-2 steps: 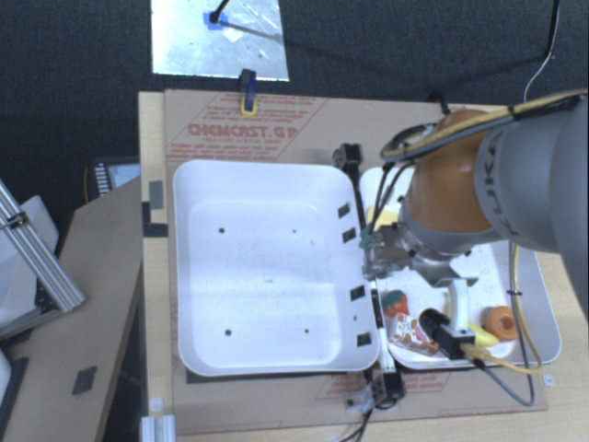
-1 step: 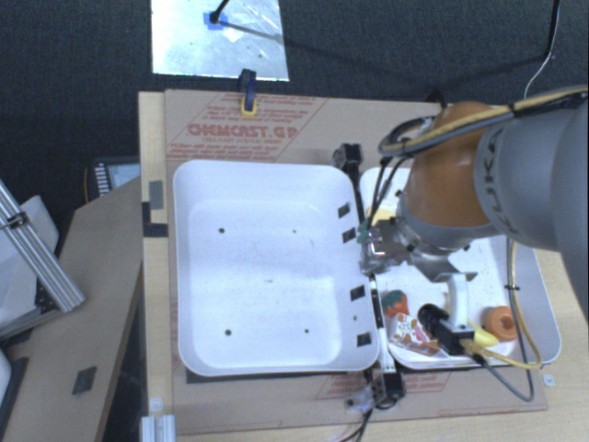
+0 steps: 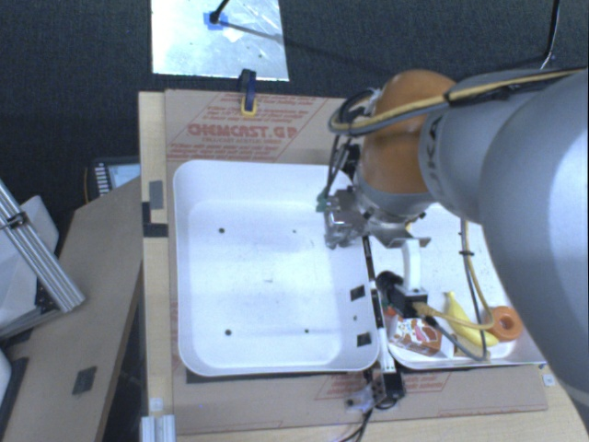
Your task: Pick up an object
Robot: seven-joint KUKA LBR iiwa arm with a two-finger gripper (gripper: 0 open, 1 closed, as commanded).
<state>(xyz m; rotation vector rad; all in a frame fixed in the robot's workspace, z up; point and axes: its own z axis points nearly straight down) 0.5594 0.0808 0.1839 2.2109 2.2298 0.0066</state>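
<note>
- Shallow white plastic left bin (image 3: 267,279) lies on a brown cardboard sheet (image 3: 241,129) over the wooden bench (image 3: 101,339)
- Yellow banana (image 3: 463,320) is in the bin to its right
- Grey arm's gripper (image 3: 342,221) hangs above its right rim; its state I cannot tell

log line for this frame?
arm: over right bin | gripper: at divider, fingers unclear | banana: in right bin | grasp: none seen

left white bin (image 3: 198,274), cardboard sheet (image 3: 244,127), foil square (image 3: 216,26)
</note>
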